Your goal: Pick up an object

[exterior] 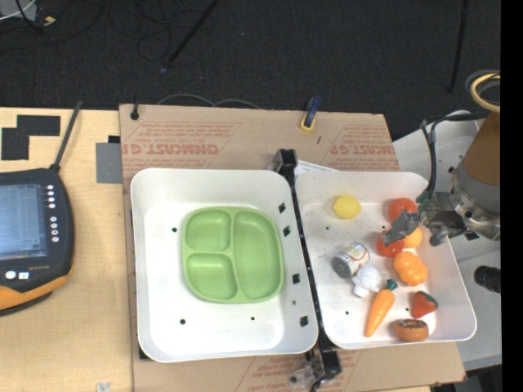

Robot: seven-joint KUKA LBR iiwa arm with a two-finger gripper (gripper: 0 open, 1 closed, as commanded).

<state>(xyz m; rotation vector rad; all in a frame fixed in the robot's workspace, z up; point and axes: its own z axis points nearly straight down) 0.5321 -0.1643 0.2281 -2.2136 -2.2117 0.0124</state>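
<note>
The red tomato (pixel 400 209) sits at the right-hand bin's (pixel 327 333) upper right, beside an orange pepper (pixel 410 268). The claw (pixel 403 229) hangs just over them; open or closed, I cannot tell. Best to descend squarely on one item, avoiding neighbours.

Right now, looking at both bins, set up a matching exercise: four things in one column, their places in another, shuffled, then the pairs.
Things:
1. green divided plate
2. yellow ball
3. carrot
4. small can

Places:
A. right bin, front, pointing to the near edge
B. left bin, middle
C. right bin, far end
D. right bin, middle, lying on its side

Pairs: 1-B, 2-C, 3-A, 4-D
</note>
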